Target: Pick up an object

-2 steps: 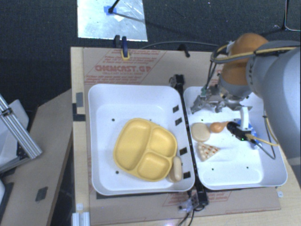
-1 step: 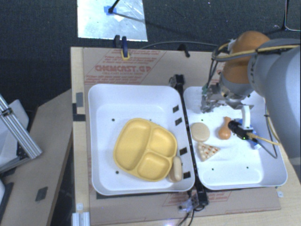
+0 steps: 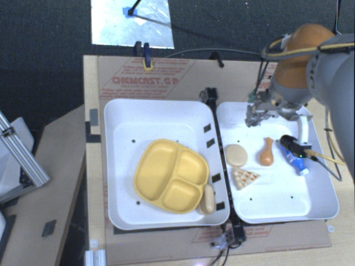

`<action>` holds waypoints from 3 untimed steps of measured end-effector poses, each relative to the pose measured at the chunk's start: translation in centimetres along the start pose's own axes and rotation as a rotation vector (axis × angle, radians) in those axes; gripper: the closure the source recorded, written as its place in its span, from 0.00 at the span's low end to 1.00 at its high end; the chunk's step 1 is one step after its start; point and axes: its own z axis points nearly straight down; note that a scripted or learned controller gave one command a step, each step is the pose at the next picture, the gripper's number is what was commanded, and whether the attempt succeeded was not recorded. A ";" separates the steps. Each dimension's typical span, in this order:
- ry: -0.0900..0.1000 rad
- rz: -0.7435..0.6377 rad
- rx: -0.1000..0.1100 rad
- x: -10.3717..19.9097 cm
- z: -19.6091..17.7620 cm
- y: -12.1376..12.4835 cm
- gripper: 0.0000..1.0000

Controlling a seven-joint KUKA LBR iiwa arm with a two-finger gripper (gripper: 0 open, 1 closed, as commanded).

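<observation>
My gripper [image 3: 256, 117] hangs over the back part of the right bin [image 3: 319, 204], with bare white floor under it. In front of it lie an orange-brown drumstick [image 3: 267, 152], a round beige cookie [image 3: 237, 154] and a pizza slice [image 3: 244, 177]. The drumstick is the nearest, a short way toward the bin's front and slightly right of the gripper. Nothing shows between the gripper and these things.
The left bin [image 3: 119, 148] holds a yellow compartment tray [image 3: 171, 175] with a beige bread roll [image 3: 208, 198] against its front right corner. A black divider [image 3: 219, 154] separates the bins. A small blue piece [image 3: 298, 164] lies near the right bin's right wall.
</observation>
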 end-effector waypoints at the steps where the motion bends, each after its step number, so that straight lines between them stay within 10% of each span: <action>1: 0.000 -0.004 -0.003 0.0 -5.5 0.2 1.00; 3: 0.003 -0.009 0.006 9.7 -6.2 -3.9 1.00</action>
